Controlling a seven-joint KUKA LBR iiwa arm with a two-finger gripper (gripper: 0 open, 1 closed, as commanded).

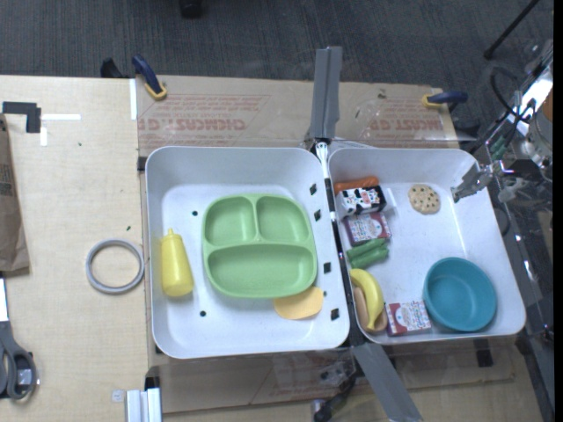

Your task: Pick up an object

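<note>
The right bin (457,328) holds a round cookie (425,199), a small black-and-white carton (361,200) with an orange piece (356,184) behind it, and a pink packet (366,229). Nearer the front are a green vegetable (368,253), a banana (369,295), a red-and-white box (409,317) and a blue bowl (459,294). In the left bin (167,323) lie a green divided plate (259,245), a yellow bottle (175,263) and a flat yellow piece (299,304). My gripper (471,184) hangs over the right bin's far right rim, right of the cookie, with nothing visibly in it.
A grey ring (115,265) lies on the wooden bench left of the bins. A grey bar (326,95) runs back from between the bins over brown cardboard (229,112). The arm and its cables (528,121) crowd the right edge.
</note>
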